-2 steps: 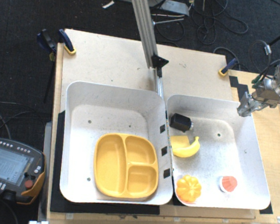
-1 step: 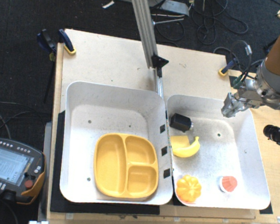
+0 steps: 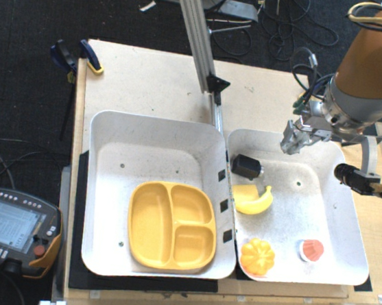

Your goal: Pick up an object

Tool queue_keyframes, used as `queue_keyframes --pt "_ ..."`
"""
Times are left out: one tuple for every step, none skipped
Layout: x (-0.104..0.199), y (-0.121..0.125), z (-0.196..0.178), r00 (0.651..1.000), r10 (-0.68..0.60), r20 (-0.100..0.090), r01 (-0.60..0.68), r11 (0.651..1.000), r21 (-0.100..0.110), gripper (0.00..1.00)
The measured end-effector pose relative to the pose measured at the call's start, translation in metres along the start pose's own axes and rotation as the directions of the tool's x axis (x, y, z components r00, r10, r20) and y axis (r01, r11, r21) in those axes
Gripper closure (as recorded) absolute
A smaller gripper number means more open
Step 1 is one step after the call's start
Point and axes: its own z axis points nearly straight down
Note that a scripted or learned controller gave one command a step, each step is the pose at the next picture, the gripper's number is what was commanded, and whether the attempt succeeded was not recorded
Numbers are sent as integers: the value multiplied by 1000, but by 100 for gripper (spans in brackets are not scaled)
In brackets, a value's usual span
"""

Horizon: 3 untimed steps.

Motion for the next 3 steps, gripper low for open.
queue_keyframes --pt "53 9 5 1000 0 0 0 1000 -1 100" --pt "102 -3 10 1000 0 0 0 1000 2 100" --pt "159 -9 12 1000 -1 0 1 1000 1 100"
